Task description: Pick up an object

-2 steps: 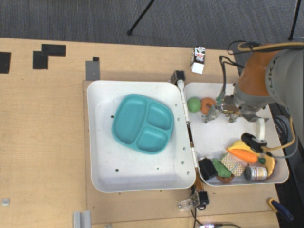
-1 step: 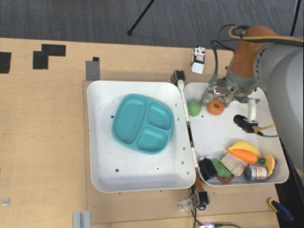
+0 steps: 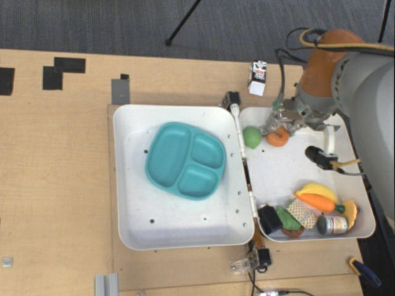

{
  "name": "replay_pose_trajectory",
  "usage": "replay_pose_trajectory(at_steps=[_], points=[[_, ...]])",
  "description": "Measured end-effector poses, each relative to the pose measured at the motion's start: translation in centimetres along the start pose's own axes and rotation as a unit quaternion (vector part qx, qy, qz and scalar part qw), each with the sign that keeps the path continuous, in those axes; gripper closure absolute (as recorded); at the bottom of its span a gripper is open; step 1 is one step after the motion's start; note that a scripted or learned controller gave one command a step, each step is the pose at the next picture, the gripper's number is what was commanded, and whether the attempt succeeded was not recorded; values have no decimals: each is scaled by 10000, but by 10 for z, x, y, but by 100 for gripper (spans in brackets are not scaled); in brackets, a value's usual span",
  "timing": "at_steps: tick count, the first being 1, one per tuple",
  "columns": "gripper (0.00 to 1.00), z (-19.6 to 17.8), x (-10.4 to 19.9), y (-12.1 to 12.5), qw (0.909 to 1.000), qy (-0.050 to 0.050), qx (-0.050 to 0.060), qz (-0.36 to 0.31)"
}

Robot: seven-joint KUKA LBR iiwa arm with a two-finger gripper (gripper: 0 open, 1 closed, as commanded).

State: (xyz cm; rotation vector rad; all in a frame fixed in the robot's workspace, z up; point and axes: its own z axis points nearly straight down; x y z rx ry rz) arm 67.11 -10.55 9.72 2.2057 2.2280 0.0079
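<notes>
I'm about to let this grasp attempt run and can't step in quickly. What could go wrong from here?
1. The gripper is down at the small orange object, which looks rounded. It could roll or slip away instead of being lifted.
2. The green ball lies close beside it, near the left wall of the right bin. It might get nudged or caught along with the target.
3. This view doesn't show whether the orange object is actually held, so the lift may come up with nothing.

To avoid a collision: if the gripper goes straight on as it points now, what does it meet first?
Probably the orange object just under the gripper; the gap between them is unclear.
</notes>
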Motion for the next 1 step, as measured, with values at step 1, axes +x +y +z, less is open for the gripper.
replay_pose_trajectory(at_steps=[1], points=[[100, -90, 43, -55, 10000, 8, 17, 14]])
